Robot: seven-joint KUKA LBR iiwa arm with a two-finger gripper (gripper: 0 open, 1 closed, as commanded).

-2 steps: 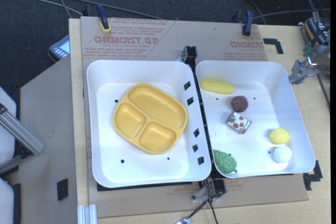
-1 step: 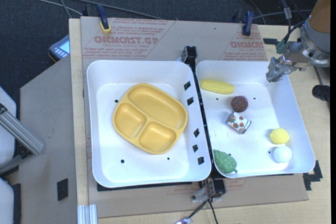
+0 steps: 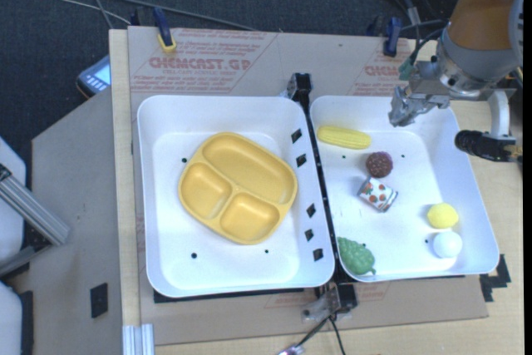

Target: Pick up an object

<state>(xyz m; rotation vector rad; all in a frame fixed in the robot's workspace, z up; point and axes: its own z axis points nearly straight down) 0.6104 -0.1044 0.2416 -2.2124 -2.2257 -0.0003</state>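
Both white bins (image 3: 158, 204) looked like smooth, slightly glossy plastic. The yellow divided plate (image 3: 238, 187) was matt plastic. The tabletop (image 3: 212, 58) beneath was flat brown cardboard with red print; blue clamps (image 3: 164, 31) gripped it.

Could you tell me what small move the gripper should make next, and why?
Probably a short move toward the corn cob before descending: the gripper sits over the right bin's far edge with nothing under it, and that yellow cob looks like the nearest object, lying apart from the others.
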